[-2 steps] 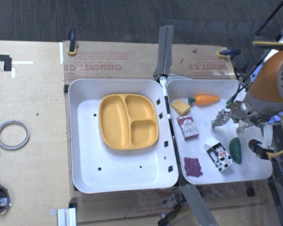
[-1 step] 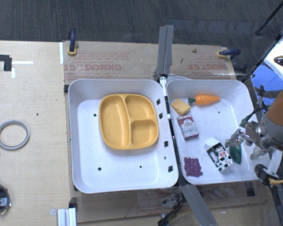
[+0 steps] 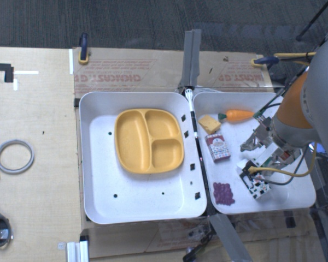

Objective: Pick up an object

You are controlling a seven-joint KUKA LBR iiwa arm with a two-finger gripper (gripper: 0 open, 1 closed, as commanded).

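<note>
Camera view from above puts the arm (image 3: 303, 108) reaching in from three o'clock over the right bin (image 3: 295, 198), with the end effector (image 3: 251, 144) hanging near that bin's middle, slightly toward its three o'clock side. Whether the end effector is spread or pressed together cannot be told from this slant, and nothing is visibly pinched in it. Four candidates for the pick lie in the right bin. A carrot (image 3: 238, 115) lies on its side at about eleven o'clock from the end effector, near the bin's far wall. A cheese wedge (image 3: 210, 124) sits just beside the carrot's green tip, toward the divider between the bins. A red packet (image 3: 218, 148) lies flat at nine o'clock from the end effector, clear of it. A cluster of purple grapes (image 3: 223, 193) rests at about seven o'clock, near the bin's near wall. The left bin (image 3: 98, 201) holds a yellow divided plate (image 3: 149, 141), well apart from the arm. A roll of tape (image 3: 13, 156) sits on the tabletop (image 3: 33, 102) at the far nine o'clock side. The step in hand looks like the approach, before any grasp. The red packet and the carrot seem the closest targets. The next move would call for shifting toward nine or eleven o'clock, centring over one item, turning the wrist across its narrow side, then descending without nudging the neighbouring cheese.
</note>
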